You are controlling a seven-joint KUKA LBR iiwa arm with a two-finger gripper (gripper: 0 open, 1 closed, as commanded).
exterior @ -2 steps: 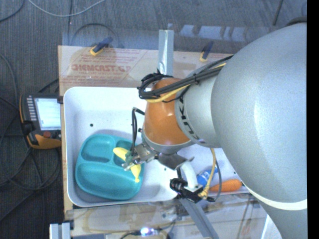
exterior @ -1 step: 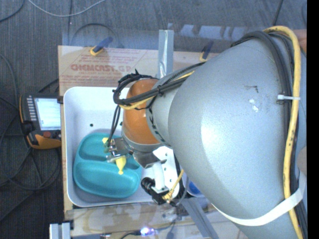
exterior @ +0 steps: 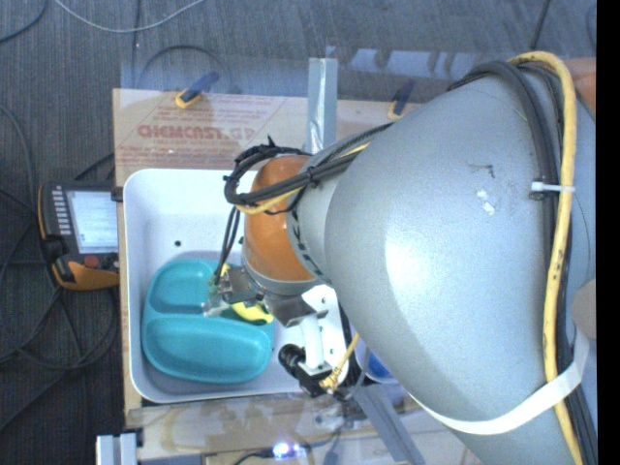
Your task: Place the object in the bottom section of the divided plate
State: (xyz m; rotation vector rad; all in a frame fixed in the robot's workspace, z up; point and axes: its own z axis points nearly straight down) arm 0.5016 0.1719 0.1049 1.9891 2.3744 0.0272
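At far left a pendant (exterior: 77, 231) lies beside the bin (exterior: 136, 201). In the bin's lower left sits the teal plate (exterior: 194, 347). A yellow object (exterior: 250, 311) shows at the plate's right edge, under the gripper (exterior: 232, 298); whether the gripper holds it I cannot tell. Its long axis seems to run left-right, though mostly hidden. The release should probably come low over the plate's bottom section, clear of the divider.

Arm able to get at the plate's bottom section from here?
Probably yes. The end effector already sits over the teal divided plate, at the ridge beside something yellow. The bottom section lies bare just below, with nothing between them.
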